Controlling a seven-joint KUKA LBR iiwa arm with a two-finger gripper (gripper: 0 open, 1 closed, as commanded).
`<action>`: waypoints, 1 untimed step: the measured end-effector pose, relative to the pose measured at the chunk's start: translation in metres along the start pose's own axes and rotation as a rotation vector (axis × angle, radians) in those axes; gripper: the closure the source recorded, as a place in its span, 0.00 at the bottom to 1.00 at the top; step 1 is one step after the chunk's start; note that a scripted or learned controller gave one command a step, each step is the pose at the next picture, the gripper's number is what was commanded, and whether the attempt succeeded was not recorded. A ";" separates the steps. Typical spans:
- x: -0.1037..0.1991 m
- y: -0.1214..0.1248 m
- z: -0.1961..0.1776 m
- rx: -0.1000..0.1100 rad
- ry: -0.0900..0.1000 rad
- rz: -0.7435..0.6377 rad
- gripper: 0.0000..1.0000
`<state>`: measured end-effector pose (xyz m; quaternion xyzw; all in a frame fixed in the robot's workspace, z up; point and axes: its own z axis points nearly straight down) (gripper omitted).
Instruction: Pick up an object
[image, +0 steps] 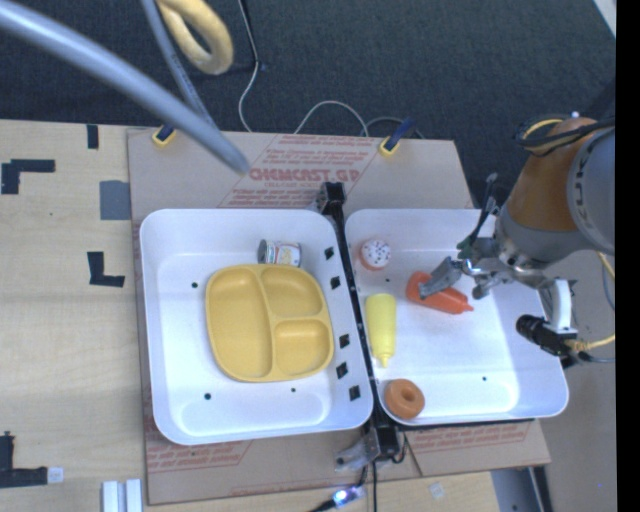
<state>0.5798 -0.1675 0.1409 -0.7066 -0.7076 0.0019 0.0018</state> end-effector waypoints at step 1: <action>0.001 -0.001 0.054 0.000 0.000 0.000 0.00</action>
